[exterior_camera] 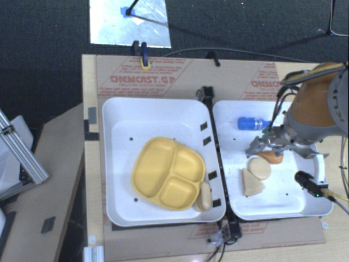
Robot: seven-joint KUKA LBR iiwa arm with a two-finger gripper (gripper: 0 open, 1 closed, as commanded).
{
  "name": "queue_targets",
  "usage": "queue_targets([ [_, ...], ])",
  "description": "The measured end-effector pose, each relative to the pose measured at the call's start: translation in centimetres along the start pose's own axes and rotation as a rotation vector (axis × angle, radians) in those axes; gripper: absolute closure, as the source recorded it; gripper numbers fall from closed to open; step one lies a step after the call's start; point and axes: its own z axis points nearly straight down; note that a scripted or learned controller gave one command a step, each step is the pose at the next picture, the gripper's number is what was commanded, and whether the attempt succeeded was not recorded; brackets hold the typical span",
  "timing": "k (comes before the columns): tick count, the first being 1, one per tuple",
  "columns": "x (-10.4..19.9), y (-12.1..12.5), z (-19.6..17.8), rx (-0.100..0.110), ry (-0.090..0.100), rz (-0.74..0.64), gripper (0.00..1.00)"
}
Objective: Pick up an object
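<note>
The orange object lies in the right bin, touching the underside of the gripper, mostly hidden; whether it sits between the fingers cannot be told. A cream round piece lies just below the fingers, against a cream wedge. A blue bottle lies on its side above them.

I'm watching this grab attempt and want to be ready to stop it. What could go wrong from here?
The gripper sits low in the right bin, among crowded items. An orange piece touches a round cream piece that leans on a tan wedge, so closing may catch two things or nudge the stack. The blue bottle lies on its side near the arm and could roll if brushed.
</note>
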Motion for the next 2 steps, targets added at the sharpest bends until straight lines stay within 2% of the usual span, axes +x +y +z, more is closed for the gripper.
queue_targets([
  [1, 0.1, 0.0, 5.2, 0.0, 0.001, 0.0, 0.0],
  [2, 0.0, 0.1, 3.9, -0.005, -0.001, -0.001, 1.0],
])
